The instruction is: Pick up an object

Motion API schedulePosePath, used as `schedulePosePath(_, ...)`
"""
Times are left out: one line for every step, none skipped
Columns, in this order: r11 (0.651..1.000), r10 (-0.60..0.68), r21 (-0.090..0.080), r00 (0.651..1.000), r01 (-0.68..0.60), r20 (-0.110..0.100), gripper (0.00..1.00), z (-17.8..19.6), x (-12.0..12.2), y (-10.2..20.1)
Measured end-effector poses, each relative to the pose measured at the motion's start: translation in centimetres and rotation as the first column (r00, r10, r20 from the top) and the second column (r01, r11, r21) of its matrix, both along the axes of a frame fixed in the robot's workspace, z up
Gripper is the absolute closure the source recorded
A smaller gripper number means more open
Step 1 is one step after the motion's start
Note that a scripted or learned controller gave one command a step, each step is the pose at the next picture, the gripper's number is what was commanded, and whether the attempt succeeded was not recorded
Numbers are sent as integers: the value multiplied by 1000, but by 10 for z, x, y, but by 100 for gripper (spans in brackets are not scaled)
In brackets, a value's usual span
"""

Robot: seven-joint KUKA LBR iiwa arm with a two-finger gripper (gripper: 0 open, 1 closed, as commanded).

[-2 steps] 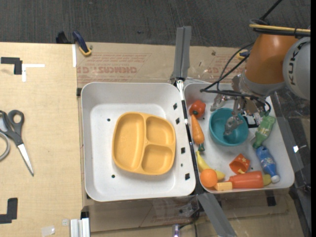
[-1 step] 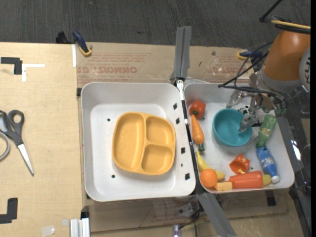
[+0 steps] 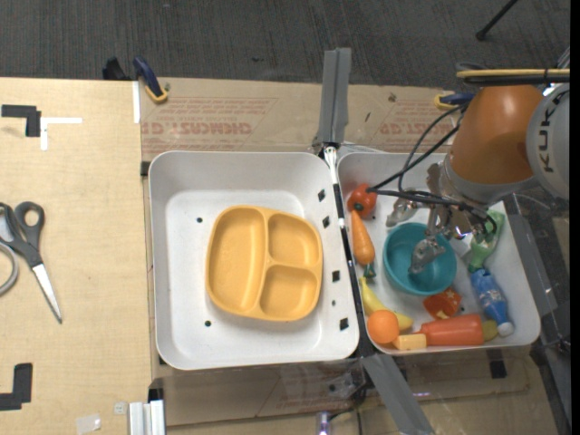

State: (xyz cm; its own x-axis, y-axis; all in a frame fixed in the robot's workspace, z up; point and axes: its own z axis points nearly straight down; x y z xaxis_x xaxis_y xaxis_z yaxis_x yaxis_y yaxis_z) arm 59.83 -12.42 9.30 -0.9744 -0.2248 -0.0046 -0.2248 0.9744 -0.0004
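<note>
My gripper (image 3: 413,232) hangs over the right bin (image 3: 527,279), under the orange-banded wrist (image 3: 489,134). Its fingers stand apart: one fingertip (image 3: 424,256) dips inside a teal bowl (image 3: 403,275), while the other sits just outside the bowl's upper left rim. Nothing is held between them. Around the bowl lie a carrot (image 3: 362,241), a red pepper-like toy (image 3: 362,199), a banana (image 3: 371,297), an orange (image 3: 382,326), a red-orange cylinder (image 3: 453,331), a blue bottle (image 3: 488,297) and a green item (image 3: 487,240), partly hidden by the gripper.
The left bin (image 3: 172,270) holds a yellow divided plate (image 3: 265,263). A raised divider (image 3: 337,234) separates the bins. Scissors (image 3: 32,252) lie on the bench at far left. Black cables (image 3: 421,166) trail from the wrist across the right bin's back.
</note>
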Motion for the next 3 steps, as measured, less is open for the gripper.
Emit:
schedulePosePath(993, -115, -5, 993, 115, 18, 0, 5, -91, -62)
schedulePosePath(987, -160, 0, 987, 160, 3, 0, 1, -60, -96)
schedulePosePath(932, -363, 1, 932, 363, 0, 0, -1, -34, -42)
